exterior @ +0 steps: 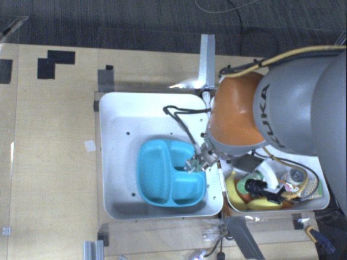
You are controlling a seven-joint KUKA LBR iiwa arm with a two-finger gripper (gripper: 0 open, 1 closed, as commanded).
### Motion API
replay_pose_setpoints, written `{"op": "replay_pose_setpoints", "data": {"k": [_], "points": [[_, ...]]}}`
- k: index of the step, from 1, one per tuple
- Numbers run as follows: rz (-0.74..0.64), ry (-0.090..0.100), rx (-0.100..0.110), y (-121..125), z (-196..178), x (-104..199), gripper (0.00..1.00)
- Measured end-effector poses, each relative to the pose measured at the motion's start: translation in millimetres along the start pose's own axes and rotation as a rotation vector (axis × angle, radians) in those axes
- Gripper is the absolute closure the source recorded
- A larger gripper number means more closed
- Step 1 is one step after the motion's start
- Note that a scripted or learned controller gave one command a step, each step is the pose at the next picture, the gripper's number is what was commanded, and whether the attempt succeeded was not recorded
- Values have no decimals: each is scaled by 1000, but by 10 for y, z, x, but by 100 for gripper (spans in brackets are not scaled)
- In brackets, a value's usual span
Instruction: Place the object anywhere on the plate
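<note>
Blue plate (pixel 157 172) lies in the left bin (pixel 116 145), toward its near right corner. The gripper (pixel 195 162) hangs low over the plate's right rim, where the two small compartments meet. Open or closed, loaded or not: cannot tell. A banana (pixel 237 191) and mixed small items lie in the right bin (pixel 321 199), half hidden by the arm (pixel 293 107); which one is the task's object is unclear.

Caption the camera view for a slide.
Gripper over the blue divided plate in the left bin; right bin holds mixed objects.
</note>
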State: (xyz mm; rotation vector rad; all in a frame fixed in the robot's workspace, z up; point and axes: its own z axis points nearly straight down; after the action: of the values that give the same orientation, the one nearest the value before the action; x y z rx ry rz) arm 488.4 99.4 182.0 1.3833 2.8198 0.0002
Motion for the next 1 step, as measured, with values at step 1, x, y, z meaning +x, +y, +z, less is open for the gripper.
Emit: {"op": "replay_pose_setpoints", "data": {"k": [1], "points": [[1,0,0,0,1,0,0]]}}
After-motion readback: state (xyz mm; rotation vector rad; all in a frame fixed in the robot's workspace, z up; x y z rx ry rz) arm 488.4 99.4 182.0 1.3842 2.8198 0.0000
